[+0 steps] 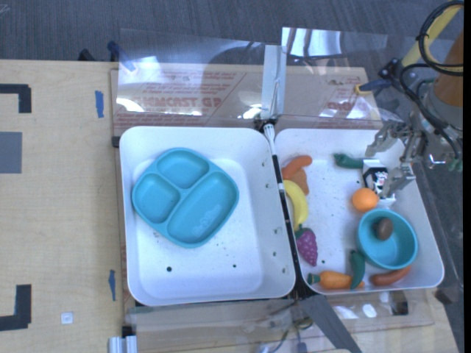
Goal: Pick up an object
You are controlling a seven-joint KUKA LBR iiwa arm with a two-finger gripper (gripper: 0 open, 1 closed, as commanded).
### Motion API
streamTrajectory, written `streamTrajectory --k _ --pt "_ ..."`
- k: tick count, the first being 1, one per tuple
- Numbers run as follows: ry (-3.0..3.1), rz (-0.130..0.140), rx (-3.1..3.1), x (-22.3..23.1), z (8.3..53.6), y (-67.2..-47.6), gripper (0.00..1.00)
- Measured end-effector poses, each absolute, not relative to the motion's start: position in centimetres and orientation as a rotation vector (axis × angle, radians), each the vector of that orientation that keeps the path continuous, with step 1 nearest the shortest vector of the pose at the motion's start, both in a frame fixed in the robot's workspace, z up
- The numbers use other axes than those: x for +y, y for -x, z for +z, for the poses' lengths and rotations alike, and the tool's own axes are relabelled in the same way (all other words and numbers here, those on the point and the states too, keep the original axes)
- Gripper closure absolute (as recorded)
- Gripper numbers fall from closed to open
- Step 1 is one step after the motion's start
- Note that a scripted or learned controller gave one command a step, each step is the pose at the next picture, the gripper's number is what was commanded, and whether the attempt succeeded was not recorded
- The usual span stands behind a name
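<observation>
A divided plate [185, 195] lies in the left bin [143, 271]. In the right bin [430, 245], a banana [297, 201] lies along the left wall, a grape bunch [307, 245] nearer. A bowl [388, 241] sits right, holding perhaps a small nut [384, 229]; an orange [364, 199] lies just beyond it.

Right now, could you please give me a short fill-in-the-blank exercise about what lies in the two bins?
1. The divided blue plate lies in the ____ bin.
2. The blue bowl holds a small ____ object.
3. The end effector hovers just above the ____ ball.
4. The banana lies just above the ____ grapes.

Missing words: left; brown; orange; purple
</observation>
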State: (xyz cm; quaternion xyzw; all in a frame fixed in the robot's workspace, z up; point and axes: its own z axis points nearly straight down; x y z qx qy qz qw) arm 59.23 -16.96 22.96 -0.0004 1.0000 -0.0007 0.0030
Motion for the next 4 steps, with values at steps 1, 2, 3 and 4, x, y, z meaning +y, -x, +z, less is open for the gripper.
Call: streamTrajectory --k 1,2,3,4 --pt "0.085 -0.004 3.131 -18.4 9.4 -56.6 0.00" --pt "0.235 -0.006 3.122 -15.3 9.1 -55.6 0.00" --pt "0.306 -0.006 3.113 -14.3 9.1 -53.7 0.00" --pt "0.339 -0.006 3.109 -14.7 9.1 -52.4 0.00"
